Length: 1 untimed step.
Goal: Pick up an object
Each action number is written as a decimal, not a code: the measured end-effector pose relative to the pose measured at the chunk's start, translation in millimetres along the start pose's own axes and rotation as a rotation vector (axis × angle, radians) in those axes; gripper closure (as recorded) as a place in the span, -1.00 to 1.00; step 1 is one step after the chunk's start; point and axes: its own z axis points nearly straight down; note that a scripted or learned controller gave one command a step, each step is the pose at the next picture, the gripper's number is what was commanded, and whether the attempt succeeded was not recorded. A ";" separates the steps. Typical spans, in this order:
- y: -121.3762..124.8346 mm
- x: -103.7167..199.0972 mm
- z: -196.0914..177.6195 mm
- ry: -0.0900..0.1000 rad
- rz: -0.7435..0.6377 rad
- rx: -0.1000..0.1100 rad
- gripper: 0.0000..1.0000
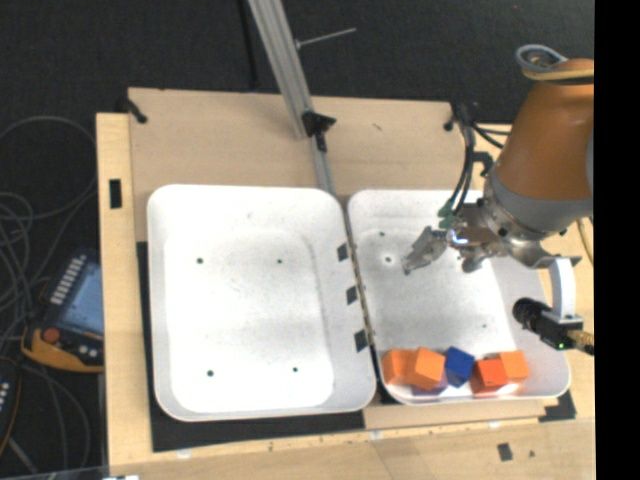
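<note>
Two-finger gripper [432,251] fingers spread, holding nothing; orange and blue blocks [455,367] lie well below it along right white bin's [470,308] near edge.

Below me, the tan bench [240,133] carries two shallow white bins side by side. The left bin [250,298] touches the right bin [440,308] along their middle edge.

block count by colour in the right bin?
Orange blocks: 2, one at and one at
Blue blocks: 1, at
Total: 3, all along the near edge of the right bin. A purple sliver shows under the left orange block; I cannot tell whether it is a separate block.
</note>
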 end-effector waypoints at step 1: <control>-38.6 50.2 -144.3 0.002 -0.009 -0.003 -1.00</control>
